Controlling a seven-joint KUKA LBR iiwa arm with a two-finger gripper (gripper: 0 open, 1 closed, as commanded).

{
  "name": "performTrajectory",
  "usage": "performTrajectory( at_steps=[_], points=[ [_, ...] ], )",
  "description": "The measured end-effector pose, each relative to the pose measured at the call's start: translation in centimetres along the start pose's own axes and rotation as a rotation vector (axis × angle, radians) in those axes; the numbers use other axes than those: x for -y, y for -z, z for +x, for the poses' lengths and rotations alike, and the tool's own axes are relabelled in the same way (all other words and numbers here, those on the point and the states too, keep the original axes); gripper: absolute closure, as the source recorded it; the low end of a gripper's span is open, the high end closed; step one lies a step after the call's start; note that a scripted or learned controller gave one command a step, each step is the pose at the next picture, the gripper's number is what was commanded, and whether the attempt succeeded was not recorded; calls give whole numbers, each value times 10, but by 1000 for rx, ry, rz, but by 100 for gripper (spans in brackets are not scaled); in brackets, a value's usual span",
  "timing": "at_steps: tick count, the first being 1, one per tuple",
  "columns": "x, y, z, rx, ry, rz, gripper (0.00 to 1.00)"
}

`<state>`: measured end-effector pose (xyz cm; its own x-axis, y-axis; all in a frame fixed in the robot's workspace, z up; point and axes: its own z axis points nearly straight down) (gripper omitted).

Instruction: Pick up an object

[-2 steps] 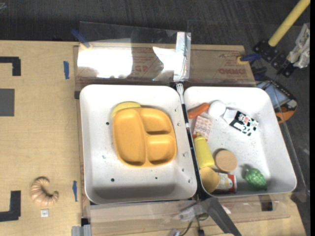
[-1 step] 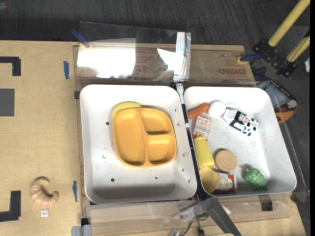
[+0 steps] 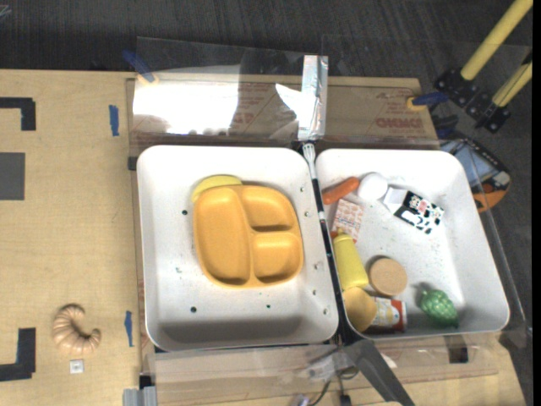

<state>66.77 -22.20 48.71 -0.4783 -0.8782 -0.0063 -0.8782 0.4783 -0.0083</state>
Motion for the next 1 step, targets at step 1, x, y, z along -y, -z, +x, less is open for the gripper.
performTrajectory(
  at_steps=[1],
  points=[
    [0, 0, 0, 0, 362, -1, 100]
  ],
)
